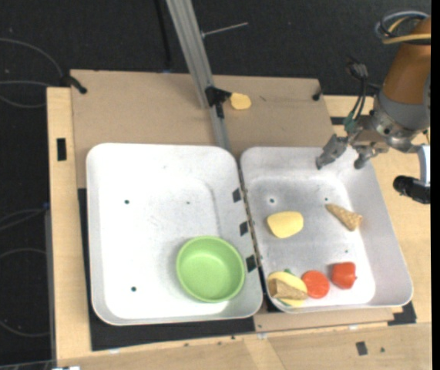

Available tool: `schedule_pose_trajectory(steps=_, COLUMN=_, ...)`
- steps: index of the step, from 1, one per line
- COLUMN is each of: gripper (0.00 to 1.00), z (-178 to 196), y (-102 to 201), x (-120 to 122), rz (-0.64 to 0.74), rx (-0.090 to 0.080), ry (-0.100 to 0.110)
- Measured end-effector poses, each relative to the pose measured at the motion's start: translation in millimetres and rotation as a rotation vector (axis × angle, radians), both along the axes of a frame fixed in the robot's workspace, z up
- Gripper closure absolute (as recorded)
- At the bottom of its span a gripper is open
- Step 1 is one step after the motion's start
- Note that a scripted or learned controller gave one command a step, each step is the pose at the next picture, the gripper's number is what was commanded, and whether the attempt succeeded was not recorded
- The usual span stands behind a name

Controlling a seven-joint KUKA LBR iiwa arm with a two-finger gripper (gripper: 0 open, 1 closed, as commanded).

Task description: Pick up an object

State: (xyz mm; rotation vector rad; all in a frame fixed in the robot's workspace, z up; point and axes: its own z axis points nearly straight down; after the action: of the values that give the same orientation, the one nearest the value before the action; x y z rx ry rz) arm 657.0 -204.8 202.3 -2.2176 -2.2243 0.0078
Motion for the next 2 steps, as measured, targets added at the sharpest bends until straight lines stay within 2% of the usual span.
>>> schedule_pose_trajectory(steps=2, gripper=0.0, z=-99, y=4, x=-6, rz=-0.001, rx=0.0, ry=0.0)
